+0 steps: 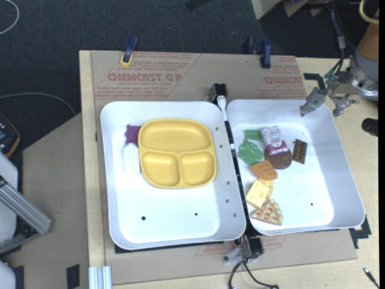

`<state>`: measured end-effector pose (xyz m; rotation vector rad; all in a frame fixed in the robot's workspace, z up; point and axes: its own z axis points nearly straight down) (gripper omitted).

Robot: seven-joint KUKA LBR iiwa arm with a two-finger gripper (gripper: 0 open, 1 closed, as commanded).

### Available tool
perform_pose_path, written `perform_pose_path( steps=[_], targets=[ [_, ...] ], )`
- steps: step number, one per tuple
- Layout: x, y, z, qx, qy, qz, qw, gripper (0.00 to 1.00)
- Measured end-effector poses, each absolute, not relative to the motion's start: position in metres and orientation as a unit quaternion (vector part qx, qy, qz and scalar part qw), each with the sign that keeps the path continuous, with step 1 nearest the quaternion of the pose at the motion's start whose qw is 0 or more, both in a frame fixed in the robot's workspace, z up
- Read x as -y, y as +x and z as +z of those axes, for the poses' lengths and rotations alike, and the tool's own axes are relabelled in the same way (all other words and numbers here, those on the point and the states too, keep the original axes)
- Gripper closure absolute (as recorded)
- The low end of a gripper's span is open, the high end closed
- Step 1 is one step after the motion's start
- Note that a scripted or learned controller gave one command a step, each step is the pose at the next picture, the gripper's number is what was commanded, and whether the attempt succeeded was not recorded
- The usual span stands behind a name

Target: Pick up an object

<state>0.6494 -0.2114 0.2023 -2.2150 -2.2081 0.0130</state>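
Observation:
The right bin (337, 179) holds a cluster of toy foods: a green leaf (249, 152), a red and white packet (272, 136), a round brown cookie (280, 157), a dark chocolate bar (299, 151), an orange piece (263, 170), a yellow cheese block (258, 192) and a pizza slice (267, 212). My gripper (325, 105) hangs over the bin's far right corner, above and to the right of the foods. It is open with nothing between its fingers (311, 103).
In the left bin (114, 179) lies a yellow divided plate (177, 152), with a purple and white object (130, 144) at its left side. Clamps (127, 53) hold the cardboard at the back. Cables run near the front edge.

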Motion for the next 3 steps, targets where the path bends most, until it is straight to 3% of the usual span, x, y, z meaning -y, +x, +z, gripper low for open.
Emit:
perform_pose_path(
  steps=[1,3],
  targets=[
    [0.211,0.653,0.212,0.707,-0.707,0.0001,0.000,0.00],
    [0.212,0.649,0.124,0.707,-0.707,0.0014,0.002,0.00]
  ],
)
